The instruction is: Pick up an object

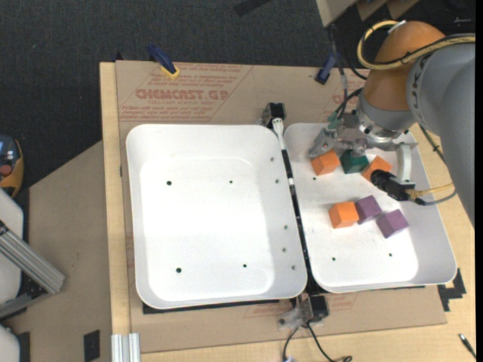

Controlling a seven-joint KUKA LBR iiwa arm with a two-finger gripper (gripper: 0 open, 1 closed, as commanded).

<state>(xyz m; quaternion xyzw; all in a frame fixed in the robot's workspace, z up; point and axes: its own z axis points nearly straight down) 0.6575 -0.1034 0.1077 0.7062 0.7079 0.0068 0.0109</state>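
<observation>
Orange block [325,164] and green block [352,162] side by side at upper right of the frame, inside the right bin [423,266] — directly beneath the tool [343,143]. Cannot tell how wide it stands. Risk: catching both blocks at once, or nudging one aside — too tightly packed. Left bin [151,277] beside.

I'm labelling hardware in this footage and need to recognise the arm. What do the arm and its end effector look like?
The arm is bulky and rounded, grey, with a glossy orange band above the wrist. A yellow cable loops by the orange section. The end effector is a small grey metal assembly below a pale ring-shaped wrist flange. A black fitting with a thin cable sits beside it.
</observation>
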